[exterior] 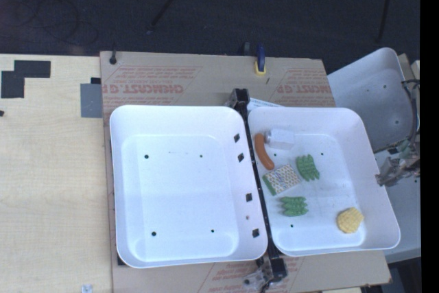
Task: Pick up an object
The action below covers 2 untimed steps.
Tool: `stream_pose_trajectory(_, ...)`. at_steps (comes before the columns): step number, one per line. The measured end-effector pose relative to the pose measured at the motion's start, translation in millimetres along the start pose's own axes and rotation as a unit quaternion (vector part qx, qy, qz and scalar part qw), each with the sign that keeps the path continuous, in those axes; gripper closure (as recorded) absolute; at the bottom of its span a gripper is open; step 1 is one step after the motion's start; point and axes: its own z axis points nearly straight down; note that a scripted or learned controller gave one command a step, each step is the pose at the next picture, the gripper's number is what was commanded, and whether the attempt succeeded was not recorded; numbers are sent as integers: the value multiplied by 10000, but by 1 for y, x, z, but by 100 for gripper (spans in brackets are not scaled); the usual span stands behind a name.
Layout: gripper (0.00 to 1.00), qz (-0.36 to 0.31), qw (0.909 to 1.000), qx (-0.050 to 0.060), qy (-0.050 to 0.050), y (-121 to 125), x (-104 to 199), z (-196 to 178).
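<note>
Objects for picking all lie in the right bin: an orange sausage-shaped piece against its left wall, long axis running roughly from the far wall toward the near one; a pale, whitish item just beside it; a checkered flat packet; 2 green knobbly pieces, one near the middle and one nearer the front; and a yellow rounded lump by the near right corner. The left bin holds none of them. At the right edge a grey plate and some wiring show, but I cannot tell how the jaws stand. Judging from that side of approach, the yellow lump looks the closest target.
</note>
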Motion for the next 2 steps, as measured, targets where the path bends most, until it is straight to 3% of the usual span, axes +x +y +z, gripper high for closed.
stream_pose_trajectory(1, 100, -46, 9999, -92, -17, 2, 4, -122)
stream_pose_trajectory(2, 100, -40, 10000, 33, 38, 0, 38, 0)
